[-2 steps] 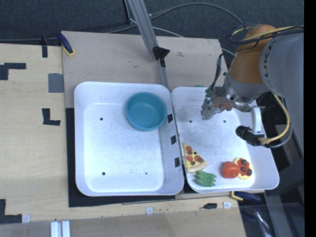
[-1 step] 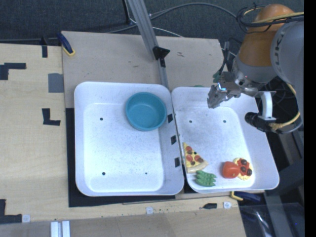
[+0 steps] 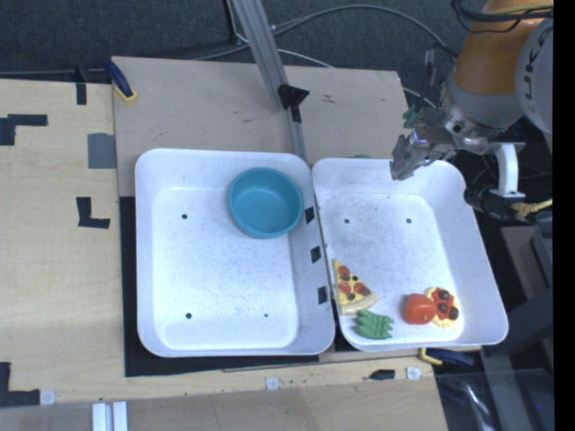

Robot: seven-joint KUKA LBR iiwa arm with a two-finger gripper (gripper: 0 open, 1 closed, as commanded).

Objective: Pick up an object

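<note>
— Pale wood desk, two white bins side by side on it. What do you have in them?

— My left bin carries a blue bowl, upright near its far edge. My right bin has four small toys along its near edge: a pizza slice against the wall next to the other bin, a green piece just beside it, then a red tomato touching a yellow piece with dark spots.

— And your end effector?

— My end effector hangs over the far edge of the right bin, well apart from the toys. Nothing shows between the fingers; how wide they stand I cannot tell from this slant.

— Anything else up there?

— A grey pole slants down to the gap between the bins.
</note>
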